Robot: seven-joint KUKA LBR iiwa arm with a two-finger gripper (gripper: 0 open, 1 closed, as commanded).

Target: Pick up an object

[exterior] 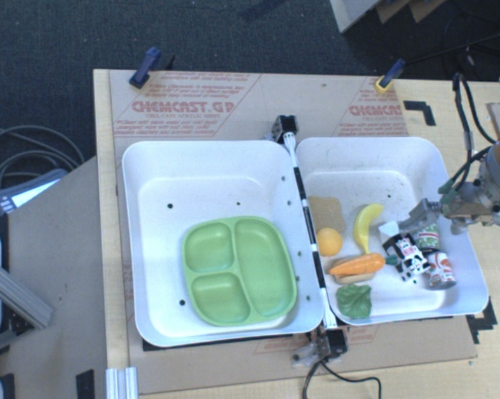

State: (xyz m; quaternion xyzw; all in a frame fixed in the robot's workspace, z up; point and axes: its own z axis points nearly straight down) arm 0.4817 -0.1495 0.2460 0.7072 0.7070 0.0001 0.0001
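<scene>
Nearest, at 6 o'clock of the right bin (449, 293): a green leaf toy (354, 301), then a toy carrot (357, 265), a small orange ball (329, 241), a black-and-white cow figure (408, 257) and a small can (438, 270) toward 4 o'clock. Mid-bin: a toy banana (365, 224) beside a tan slice (327, 214); the left bin (150, 198) carries a green divided plate (238, 269). The pincer (422, 216) enters from 3 o'clock above the cow; whether it is wide or closed cannot be told.
</scene>
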